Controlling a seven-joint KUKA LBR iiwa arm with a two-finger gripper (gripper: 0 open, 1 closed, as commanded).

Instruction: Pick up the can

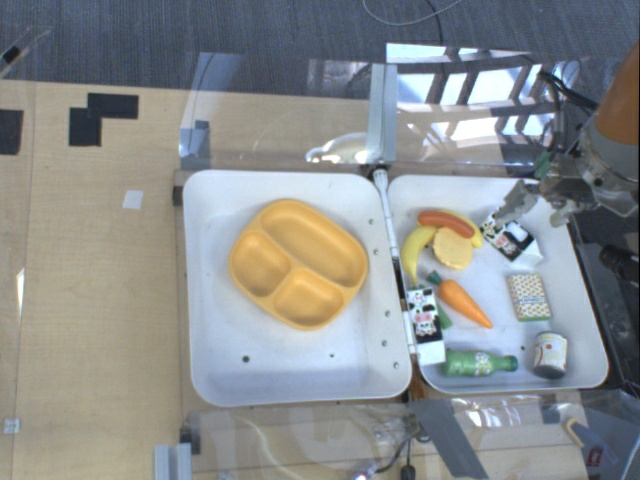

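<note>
Nearest the camera, along the front wall of the right-hand shallow white bin point(596, 363), a green plastic bottle point(480, 364) lies on its side, and just to its right stands the small can point(549, 354): a short cylinder with a pale, whitish wrap, a darker band near its base and a dull grey top, upright in the bin's front right corner. Behind the can, near it but apart, lies a tan checked packet point(528, 297). The arm's hand point(520, 200) hangs over the far right part of the same bin, well apart from the can, with the packet and a small black-and-white carton point(508, 238) lying between them; the carton sits just beside the hand's tips. Whether the hand is released or clenched I cannot tell, and nothing is seen held in it. Further left in that bin are an orange toy carrot point(466, 304), a yellow banana point(415, 250), a red sausage point(447, 223) and a cow-print milk carton point(424, 318). The left white bin point(215, 368) on the desk holds a yellow divided plate point(298, 263).
</note>
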